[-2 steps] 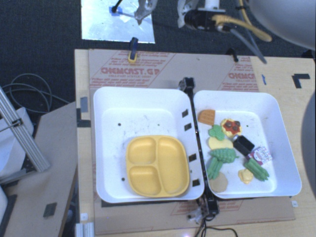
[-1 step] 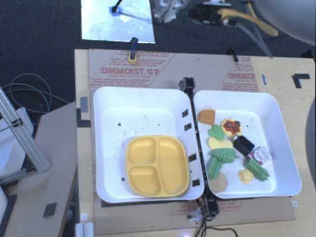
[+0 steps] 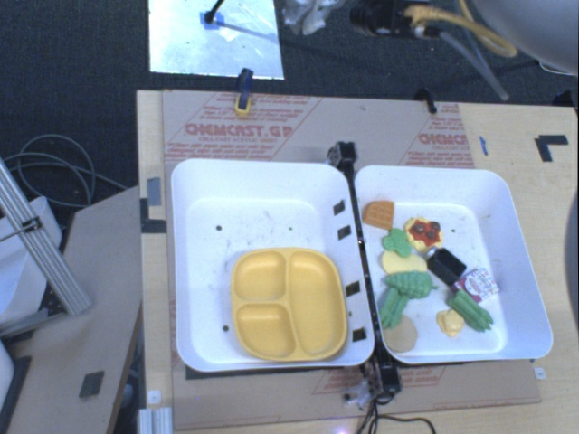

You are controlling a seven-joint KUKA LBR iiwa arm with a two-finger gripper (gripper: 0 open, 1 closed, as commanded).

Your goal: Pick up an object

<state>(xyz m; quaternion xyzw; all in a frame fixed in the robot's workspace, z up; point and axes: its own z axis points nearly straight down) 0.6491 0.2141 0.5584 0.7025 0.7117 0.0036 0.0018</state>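
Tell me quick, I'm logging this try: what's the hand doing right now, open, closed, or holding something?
Hand: cannot be told from the camera view. The toys lie loose in the right bin, and the yellow tray sits in the left bin.

You have two white bins: the left bin and the right bin. The left carries one yellow divided plate. The right carries roughly ten small toy food pieces.

1. A pale grey, rounded part of the arm sits at the top right corner of the camera view.
2. It hangs high, back behind the far edge of the desk.
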